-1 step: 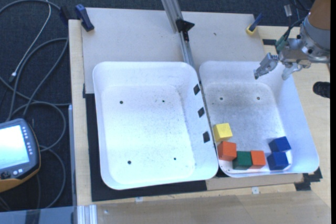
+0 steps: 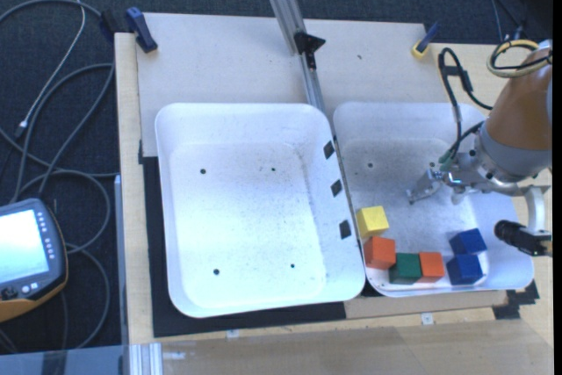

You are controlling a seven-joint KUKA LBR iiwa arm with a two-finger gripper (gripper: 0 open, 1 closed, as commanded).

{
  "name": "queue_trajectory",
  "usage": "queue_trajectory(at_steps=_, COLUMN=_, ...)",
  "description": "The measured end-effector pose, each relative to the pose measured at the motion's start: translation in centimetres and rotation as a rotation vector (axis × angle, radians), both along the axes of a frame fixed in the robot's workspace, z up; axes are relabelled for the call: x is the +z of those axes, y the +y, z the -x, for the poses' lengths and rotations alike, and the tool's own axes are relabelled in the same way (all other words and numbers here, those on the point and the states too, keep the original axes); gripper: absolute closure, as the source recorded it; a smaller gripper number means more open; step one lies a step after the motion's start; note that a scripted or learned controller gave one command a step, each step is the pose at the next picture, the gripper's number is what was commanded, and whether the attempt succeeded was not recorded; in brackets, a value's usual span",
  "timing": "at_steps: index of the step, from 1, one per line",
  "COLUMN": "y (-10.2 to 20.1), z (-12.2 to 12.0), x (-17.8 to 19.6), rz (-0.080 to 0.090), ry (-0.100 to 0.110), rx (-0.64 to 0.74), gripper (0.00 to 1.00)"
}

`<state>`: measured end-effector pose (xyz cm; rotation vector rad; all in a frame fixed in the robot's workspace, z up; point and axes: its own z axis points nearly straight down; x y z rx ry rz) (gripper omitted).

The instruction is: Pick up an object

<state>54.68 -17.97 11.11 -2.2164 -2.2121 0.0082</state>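
Camera view: tool hung over the bare middle of the right bin, nothing seen between its tips; whether spread or pressed together couldn't be told. Blocks sat along the bin's near edge: yellow block, orange block touching it, green block, second orange block, two blue blocks just beside. Likely light, rigid, smooth cubes; pinch across opposite flat faces. Yellow looked freest.
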Motion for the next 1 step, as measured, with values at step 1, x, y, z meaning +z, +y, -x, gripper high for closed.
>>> queue_trajectory(at_steps=1, y=-3.58, z=4.99, x=-1.25, rz=0.002, ry=-0.005, rx=-0.004, gripper=0.0)
